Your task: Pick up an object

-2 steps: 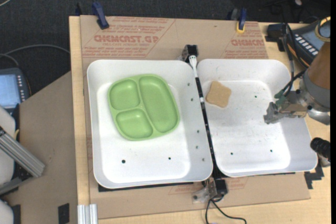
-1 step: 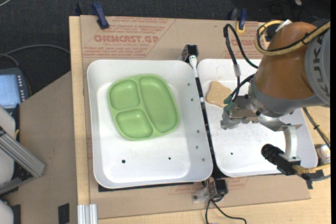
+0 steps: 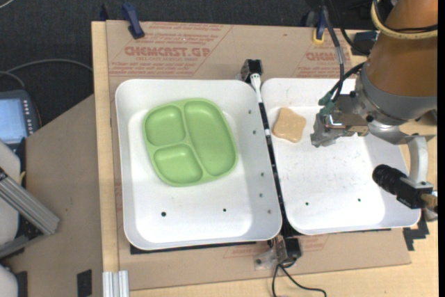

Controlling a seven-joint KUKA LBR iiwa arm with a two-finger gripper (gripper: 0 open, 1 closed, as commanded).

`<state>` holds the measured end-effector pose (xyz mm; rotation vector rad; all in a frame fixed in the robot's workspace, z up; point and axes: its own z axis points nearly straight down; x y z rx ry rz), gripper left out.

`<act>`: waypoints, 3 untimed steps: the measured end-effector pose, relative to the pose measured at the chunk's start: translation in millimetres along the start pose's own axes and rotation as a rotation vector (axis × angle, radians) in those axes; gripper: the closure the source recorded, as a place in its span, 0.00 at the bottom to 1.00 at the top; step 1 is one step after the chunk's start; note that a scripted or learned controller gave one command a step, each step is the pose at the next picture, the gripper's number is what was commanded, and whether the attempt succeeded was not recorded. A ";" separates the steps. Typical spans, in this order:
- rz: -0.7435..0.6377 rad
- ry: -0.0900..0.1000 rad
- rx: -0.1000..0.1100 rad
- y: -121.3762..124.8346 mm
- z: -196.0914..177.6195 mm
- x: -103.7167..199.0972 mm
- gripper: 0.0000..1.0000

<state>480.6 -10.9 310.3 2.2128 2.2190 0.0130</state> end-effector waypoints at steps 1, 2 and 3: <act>-0.006 0.003 0.017 -0.9 27.1 81.3 1.00; -0.002 0.004 -0.003 1.0 -92.8 98.7 1.00; 0.002 0.000 0.006 0.5 -116.8 88.1 1.00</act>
